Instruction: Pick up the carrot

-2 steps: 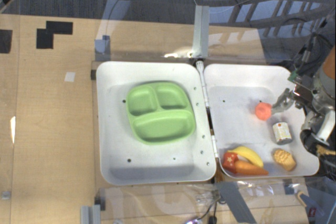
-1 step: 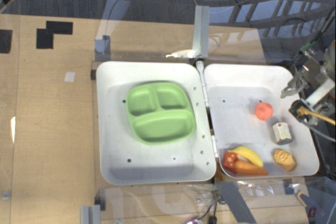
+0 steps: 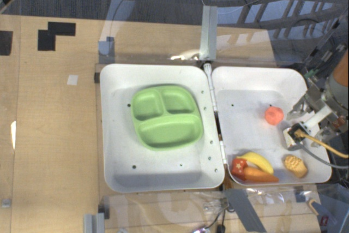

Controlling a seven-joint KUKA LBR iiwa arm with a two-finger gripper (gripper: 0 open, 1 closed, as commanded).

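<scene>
gripper (image 3: 301,115): hovering at the bin's right side; its opening cannot be told.
carrot (image 3: 262,175): lying down-left of gripper, touching banana (image 3: 258,161).
risk: likely catching the banana too.

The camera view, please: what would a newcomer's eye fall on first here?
The bright green divided plate sits mid-way in the view's left bin. In the right bin, the carrot lies at the near edge, touching a banana, beside a small red item; an orange-pink ball sits apart, nearer the middle.

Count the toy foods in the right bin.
5: orange ball mid-bin; banana, carrot and red fruit bunched at the bin's near wall; tan lump further right. The arm may hide more.
</scene>
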